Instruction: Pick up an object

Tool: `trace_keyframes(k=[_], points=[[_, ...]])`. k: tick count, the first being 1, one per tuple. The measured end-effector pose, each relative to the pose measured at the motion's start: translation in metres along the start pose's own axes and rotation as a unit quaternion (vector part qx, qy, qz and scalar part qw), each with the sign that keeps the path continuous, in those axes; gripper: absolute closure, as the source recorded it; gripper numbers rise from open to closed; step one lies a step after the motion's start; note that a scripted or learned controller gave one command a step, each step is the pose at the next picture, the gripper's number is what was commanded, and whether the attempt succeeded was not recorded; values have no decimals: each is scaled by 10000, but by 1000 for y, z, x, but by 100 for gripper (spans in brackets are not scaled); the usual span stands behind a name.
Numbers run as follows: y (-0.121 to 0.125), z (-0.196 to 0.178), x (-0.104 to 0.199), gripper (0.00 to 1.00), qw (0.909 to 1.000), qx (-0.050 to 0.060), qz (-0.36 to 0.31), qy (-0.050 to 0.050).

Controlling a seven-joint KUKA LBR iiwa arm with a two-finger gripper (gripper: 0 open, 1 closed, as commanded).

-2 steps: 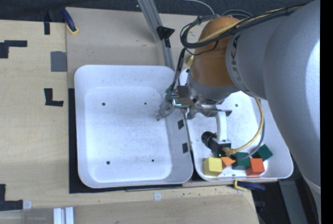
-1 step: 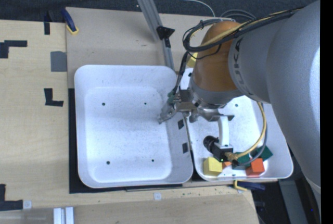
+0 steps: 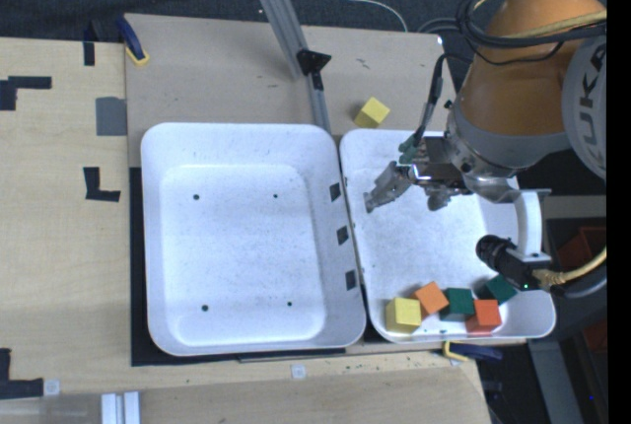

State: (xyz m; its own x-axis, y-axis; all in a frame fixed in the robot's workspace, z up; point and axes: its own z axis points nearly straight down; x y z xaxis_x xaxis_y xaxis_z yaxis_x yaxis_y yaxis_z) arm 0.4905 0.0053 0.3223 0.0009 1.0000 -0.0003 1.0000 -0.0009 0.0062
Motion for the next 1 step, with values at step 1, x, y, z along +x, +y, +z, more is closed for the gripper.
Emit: trace_keyframes(k=[1], points=[[37, 122, 1, 0, 10000, 77, -5, -4]])
